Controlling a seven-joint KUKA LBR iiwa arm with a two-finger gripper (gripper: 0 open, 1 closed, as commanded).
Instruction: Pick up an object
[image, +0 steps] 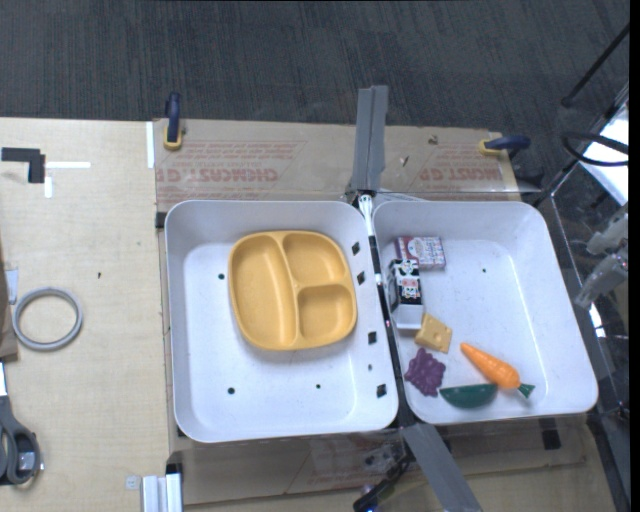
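A pink carton (421, 251) and a black-and-white carton (406, 285) (labels too small to read) lie in the right bin (505, 300).

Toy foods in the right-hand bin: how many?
6, none seemingly hidden: pink box, milk carton, cheese wedge, carrot, purple grapes, green piece.

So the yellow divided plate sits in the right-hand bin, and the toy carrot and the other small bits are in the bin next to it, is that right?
Not quite. The camera view shows the yellow divided plate in the left-hand bin, not the right-hand one. The rest holds: the toy carrot and the other small bits lie in the bin next to it.
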